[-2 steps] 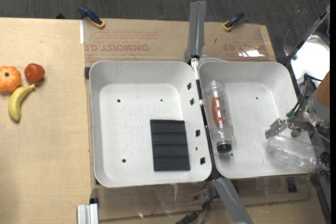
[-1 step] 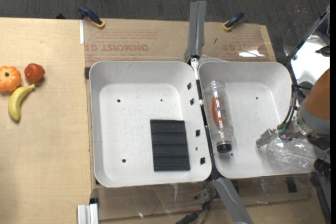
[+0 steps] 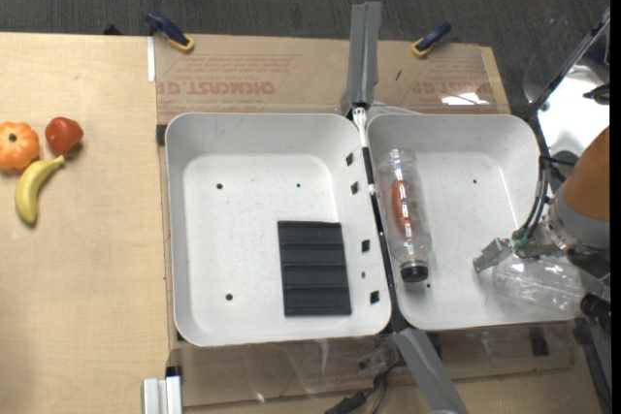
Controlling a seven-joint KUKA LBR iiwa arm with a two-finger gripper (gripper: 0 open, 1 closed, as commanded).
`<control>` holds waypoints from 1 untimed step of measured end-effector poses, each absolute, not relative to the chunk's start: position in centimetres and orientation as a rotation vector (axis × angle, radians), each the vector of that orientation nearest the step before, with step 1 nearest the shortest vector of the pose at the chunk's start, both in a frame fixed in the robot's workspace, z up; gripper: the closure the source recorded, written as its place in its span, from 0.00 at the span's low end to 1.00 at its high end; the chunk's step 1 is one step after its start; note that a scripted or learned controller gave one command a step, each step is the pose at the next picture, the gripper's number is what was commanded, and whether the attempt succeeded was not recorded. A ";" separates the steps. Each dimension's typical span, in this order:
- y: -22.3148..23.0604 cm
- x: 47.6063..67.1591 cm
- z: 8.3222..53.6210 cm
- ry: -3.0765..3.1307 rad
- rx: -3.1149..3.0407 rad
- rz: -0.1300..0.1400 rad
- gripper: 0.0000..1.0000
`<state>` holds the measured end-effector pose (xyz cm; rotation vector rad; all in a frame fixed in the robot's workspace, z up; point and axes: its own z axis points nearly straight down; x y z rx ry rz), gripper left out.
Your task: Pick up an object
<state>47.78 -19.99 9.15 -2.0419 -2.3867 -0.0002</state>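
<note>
Clear bottle (image 3: 404,214) lies in right bin (image 3: 456,305); hand (image 3: 497,253) nearby, grip seemingly unreadable.

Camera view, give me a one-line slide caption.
Gripper low in right bin by crumpled clear plastic; bottle alongside, black block in left bin.

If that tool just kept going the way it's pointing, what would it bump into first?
Probably the bare floor of the right bin: the tool points down-left. The clear bottle lies farther along, though depth is unclear.
</note>
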 end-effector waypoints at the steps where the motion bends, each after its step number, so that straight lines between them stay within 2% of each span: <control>1: -20.0 47.8 9.2 -2.387 -2.042 0.000 0.00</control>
